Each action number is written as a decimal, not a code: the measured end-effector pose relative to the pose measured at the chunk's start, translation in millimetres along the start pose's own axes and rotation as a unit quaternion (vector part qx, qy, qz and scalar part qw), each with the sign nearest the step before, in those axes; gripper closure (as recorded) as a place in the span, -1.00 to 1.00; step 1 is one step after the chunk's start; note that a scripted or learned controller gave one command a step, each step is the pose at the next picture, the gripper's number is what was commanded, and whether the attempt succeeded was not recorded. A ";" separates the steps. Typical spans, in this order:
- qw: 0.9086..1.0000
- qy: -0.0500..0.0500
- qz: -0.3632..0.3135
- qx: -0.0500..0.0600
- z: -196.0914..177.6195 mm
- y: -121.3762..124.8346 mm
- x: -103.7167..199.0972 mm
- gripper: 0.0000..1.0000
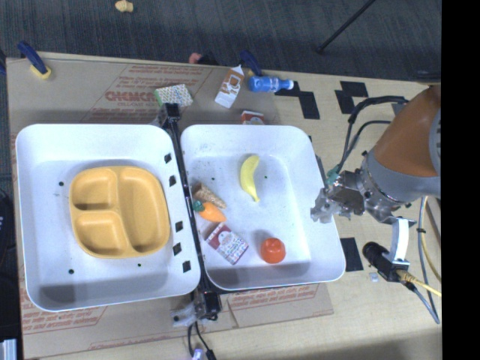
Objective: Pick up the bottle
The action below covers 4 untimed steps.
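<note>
A small blue bottle (267, 85) lies on its side on the bench, just beyond the far rim of the right bin (300, 137). My gripper (323, 209) hangs over the right rim of that bin, about halfway along it and well short of the bottle. Nothing shows at its tip. The grey wrist and the orange band (409, 137) rise behind it to the right.
The right bin holds a banana (250, 177), a carrot (211, 212), a small cone (208, 196), a red and white packet (227, 243) and a red round fruit (273, 250). In the left bin sits a yellow divided plate (120, 209). Small cartons (229, 87) lie near the bottle.
</note>
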<state>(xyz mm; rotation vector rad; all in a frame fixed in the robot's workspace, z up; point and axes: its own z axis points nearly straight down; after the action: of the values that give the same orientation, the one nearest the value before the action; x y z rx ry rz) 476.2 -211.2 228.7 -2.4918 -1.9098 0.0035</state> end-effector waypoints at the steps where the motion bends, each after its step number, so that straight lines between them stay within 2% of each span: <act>1: 0.989 0.001 0.150 0.002 32.8 -2.2 5.9 1.00; 2: 0.946 0.001 0.324 0.003 63.0 -3.6 11.4 1.00; 3: 0.945 0.001 0.327 0.001 60.6 -1.0 3.5 1.00; 4: 0.996 0.001 0.086 0.002 52.4 -0.2 0.5 1.00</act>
<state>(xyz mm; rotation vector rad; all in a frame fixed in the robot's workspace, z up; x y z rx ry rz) 475.9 -210.6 176.3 -2.6439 -1.6851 0.0036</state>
